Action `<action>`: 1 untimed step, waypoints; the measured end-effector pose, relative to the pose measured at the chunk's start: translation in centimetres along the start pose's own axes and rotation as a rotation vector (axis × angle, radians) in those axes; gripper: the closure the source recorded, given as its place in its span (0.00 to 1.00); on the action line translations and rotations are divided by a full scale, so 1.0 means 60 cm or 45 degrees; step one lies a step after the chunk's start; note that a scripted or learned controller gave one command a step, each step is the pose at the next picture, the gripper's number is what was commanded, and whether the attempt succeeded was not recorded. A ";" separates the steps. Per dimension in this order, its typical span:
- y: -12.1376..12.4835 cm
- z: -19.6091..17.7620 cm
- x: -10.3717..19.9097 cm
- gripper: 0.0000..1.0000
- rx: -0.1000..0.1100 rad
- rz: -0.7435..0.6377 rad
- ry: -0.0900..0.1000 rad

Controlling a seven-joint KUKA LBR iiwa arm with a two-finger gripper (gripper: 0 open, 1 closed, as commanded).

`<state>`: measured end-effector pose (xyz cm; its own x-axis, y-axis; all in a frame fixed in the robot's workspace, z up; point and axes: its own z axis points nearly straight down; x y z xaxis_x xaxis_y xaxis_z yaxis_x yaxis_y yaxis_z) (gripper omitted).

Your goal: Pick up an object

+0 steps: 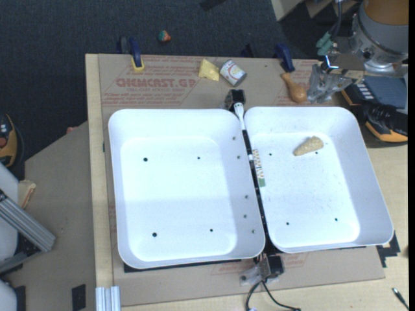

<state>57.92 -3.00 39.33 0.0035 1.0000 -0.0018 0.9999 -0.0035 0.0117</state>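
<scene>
Two shallow white bins sit side by side on the desk (162,83), their inner rims meeting along a dark seam down the middle. The left bin (123,173) shows bare white floor with a few small dark dots. The right bin (363,173) holds one thing: a small tan, bread-like piece (308,146) lying in its upper half, nearer the far rim than the near one, well apart from every wall, with free floor all round it (most of it toward the near edge).

The arm (386,18) comes in at the upper right, its orange band at the top corner. The gripper (324,86) hangs beyond the far rim of the right bin, over the cardboard strip of the desk rather than over the bin floor; whether its fingers are apart or together cannot be told from here, and nothing is seen between them. Just beside it to the left lies a tan, pear-shaped object (295,88) on the cardboard.

Further left along the same far strip lie a yellow wedge (209,70) and a small white box (233,72), just beside each other. Blue clamps (135,50) grip the desk's far edge.
</scene>
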 end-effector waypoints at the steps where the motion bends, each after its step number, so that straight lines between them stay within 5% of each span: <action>1: -0.006 0.083 0.180 1.00 0.024 -0.019 0.007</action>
<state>57.67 7.79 34.34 -0.0116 0.9999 0.0036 0.9999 0.0116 -0.0068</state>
